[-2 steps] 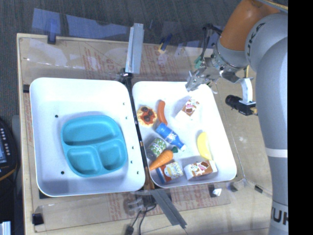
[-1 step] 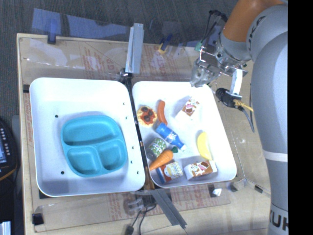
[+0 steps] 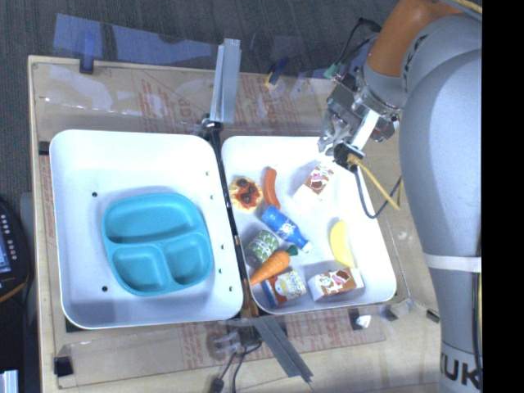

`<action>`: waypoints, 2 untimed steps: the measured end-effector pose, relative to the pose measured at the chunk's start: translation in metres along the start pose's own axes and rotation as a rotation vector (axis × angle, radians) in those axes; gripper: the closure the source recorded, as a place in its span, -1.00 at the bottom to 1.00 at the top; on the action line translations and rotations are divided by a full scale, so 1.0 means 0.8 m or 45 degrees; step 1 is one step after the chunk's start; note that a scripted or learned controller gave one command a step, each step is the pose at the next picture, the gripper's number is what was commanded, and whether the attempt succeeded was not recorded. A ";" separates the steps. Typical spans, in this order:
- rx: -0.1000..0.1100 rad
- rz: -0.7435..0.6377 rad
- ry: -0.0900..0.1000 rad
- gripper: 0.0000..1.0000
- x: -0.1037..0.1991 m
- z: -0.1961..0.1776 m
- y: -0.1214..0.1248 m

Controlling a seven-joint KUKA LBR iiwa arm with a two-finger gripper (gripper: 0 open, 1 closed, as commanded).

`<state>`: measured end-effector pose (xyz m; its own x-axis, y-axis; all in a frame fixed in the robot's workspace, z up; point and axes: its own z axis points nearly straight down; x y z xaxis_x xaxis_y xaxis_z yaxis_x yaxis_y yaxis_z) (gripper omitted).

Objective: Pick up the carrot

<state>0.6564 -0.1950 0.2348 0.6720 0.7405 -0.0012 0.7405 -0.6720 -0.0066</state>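
The carrot [image 3: 270,267], orange with a green top, lies tilted near the front left of the right bin [image 3: 372,219], touching a green packet [image 3: 262,245]. My gripper [image 3: 337,140] hangs over the bin's far right corner, well away from the carrot and just above a small white carton [image 3: 319,179]. Nothing shows between the fingers.
The right bin also holds a pizza slice toy [image 3: 245,192], a red sausage [image 3: 271,186], a blue bottle [image 3: 283,226], a yellow banana [image 3: 342,244] and two printed cartons [image 3: 334,282] at the front. A blue sectioned tray [image 3: 155,240] sits in the left bin [image 3: 70,219]. A metal bar [image 3: 224,80] stands behind the bins.
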 end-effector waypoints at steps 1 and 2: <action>0.001 0.299 0.000 1.00 -0.022 0.042 -0.011; 0.001 0.548 0.001 1.00 -0.027 0.058 -0.003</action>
<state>0.6397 -0.2089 0.1883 0.9199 0.3922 -0.0034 0.3922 -0.9199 -0.0064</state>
